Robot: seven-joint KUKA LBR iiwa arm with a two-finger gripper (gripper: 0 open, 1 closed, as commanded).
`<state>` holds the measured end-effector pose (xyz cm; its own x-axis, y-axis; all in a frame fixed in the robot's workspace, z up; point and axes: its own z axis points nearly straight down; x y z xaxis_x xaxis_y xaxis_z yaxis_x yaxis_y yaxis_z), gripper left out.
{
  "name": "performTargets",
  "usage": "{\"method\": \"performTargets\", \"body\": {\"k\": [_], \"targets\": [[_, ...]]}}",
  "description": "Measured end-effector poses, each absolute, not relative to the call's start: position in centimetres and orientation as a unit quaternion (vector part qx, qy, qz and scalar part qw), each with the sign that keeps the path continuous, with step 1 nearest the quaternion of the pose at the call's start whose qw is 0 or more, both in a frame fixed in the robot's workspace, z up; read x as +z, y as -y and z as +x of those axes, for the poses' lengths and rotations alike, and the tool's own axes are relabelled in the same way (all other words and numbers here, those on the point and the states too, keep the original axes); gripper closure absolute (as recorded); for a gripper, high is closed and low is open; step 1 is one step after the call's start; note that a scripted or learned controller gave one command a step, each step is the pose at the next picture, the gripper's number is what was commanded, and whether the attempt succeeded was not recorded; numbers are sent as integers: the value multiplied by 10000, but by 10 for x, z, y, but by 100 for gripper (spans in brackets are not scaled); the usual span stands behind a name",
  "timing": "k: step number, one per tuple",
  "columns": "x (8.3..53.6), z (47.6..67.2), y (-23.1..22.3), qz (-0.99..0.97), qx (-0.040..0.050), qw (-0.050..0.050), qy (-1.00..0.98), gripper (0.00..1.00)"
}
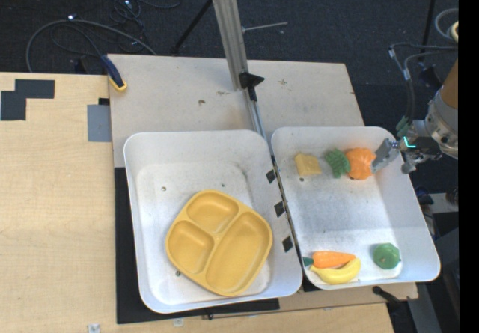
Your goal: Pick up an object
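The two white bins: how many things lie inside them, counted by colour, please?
Yellow: 3, the divided plate, the pale block, the banana.
Orange: 2, the round fruit, the carrot.
Green: 2, the leafy piece, the round piece.
Total: 7. The plate lies in the left bin, the six others in the right bin.

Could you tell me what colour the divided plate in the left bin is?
The plate is yellow, seen in the camera view.
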<state>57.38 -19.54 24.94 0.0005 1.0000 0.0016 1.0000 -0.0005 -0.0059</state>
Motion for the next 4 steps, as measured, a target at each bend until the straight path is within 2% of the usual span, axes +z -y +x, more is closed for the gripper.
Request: {"method": "performTargets", "body": {"k": [1, 2, 4], "targets": [[251, 575, 196, -7071, 6, 12, 7071, 0], [196, 584, 191, -7062, 20, 34, 7080, 0], [104, 583, 195, -7070, -1, -3, 7072, 0]]}}
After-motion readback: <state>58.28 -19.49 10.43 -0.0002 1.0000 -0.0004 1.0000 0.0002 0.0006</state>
